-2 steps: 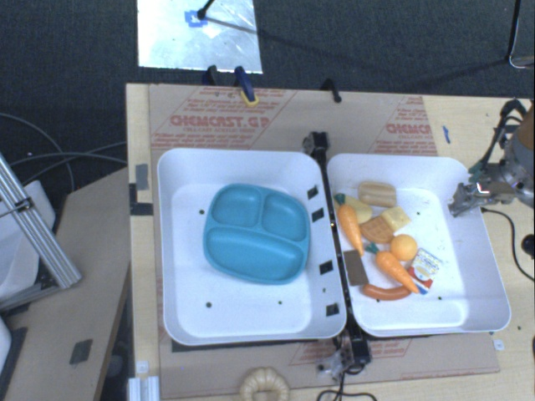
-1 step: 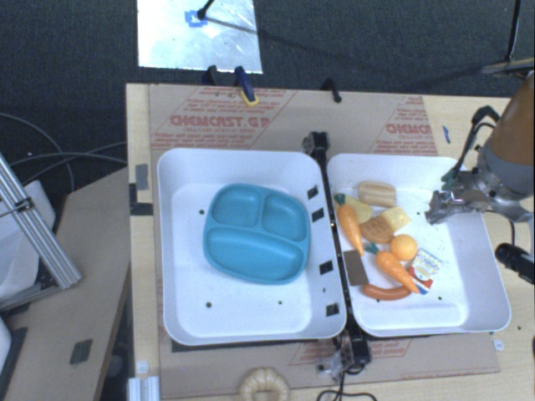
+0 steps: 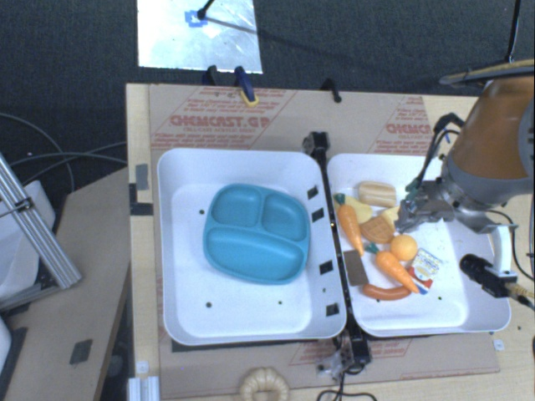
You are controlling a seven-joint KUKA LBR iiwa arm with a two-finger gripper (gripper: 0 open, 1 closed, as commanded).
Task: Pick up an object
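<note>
Cracker [image 3: 378,229] lies amid the toy food in the right bin [image 3: 481,312], at seven o'clock from the gripper [image 3: 415,213], whose finger spread I cannot tell, so a straight, centred descent clear of the orange [image 3: 405,247] would suit best.

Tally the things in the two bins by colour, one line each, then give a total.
Blue: 1, the divided plate
Orange: 3, two carrots and a round fruit
Tan or yellow: 3, bun, cracker, wedge
Red: 1, sausage
White: 1, packet
Total: 9
</note>
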